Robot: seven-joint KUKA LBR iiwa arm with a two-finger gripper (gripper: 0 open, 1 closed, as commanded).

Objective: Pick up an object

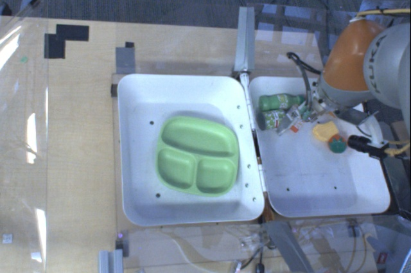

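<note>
Two white bins side by side on the bench. Left bin (135, 137): a green divided tray (196, 155), three compartments, lying flat near its centre. Right bin (321, 191): objects clustered toward its far edge. A green bottle (280, 101) lies on its side near the far-left corner, with crumpled clear packaging (282, 119) just beside it. A yellow piece (325, 131) and a small teal ball (337, 146) sit toward the right side, touching or nearly so. Pincer (313, 106) low over the far edge, beside the packaging; its opening cannot be told.

Right bin's (359, 201) front half lies open
</note>
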